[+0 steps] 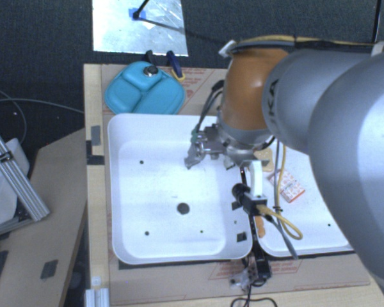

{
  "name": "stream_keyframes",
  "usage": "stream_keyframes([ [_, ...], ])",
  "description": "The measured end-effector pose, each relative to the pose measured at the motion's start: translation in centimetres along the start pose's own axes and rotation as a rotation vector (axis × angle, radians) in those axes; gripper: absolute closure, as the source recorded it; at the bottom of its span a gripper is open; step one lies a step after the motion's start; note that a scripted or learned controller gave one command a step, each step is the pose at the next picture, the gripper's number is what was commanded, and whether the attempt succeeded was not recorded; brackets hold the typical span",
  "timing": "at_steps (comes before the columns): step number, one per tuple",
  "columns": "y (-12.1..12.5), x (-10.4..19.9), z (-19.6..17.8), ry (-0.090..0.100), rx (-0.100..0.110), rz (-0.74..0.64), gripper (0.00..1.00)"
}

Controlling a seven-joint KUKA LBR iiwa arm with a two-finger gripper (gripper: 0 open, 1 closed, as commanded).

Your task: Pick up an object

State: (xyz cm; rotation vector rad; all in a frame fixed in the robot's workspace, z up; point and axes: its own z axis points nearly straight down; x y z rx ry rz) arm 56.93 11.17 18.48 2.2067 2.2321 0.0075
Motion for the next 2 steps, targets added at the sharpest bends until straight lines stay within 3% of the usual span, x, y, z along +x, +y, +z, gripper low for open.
stream_keyframes([
  [1,9.9,4.9,10.5,0.001,0.0,0.003,0.0],
  [2,9.8,4.6,8.9,-0.001,0.0,0.005,1.0],
])
